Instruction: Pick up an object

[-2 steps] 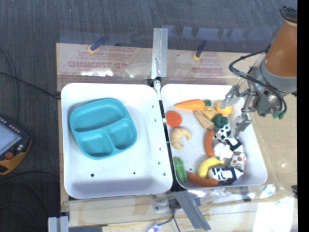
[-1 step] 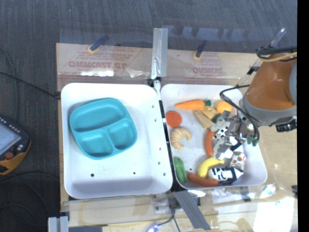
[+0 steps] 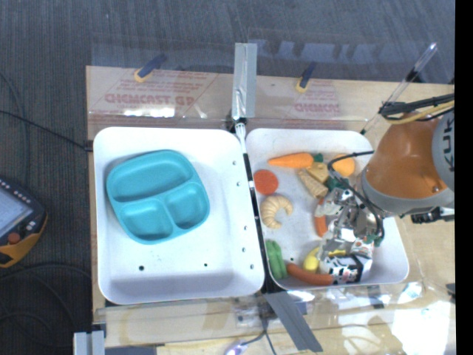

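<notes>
the left bin (image 3: 133, 268) holds a blue tray (image 3: 157, 194) with bare floor around it. the right bin (image 3: 399, 261) is crowded with toy food. the gripper (image 3: 346, 251) sits low by the near wall among a sausage (image 3: 309, 274), lemon (image 3: 312, 260) and croissant (image 3: 275, 208). its opening cannot be told. crowding could cause a slip or a double grab.

One fixed camera looks down from above at a slant on the table (image 3: 148, 87), taking in both bins (image 3: 118, 272) whole, the arm (image 3: 403, 165) entering from the right.
</notes>
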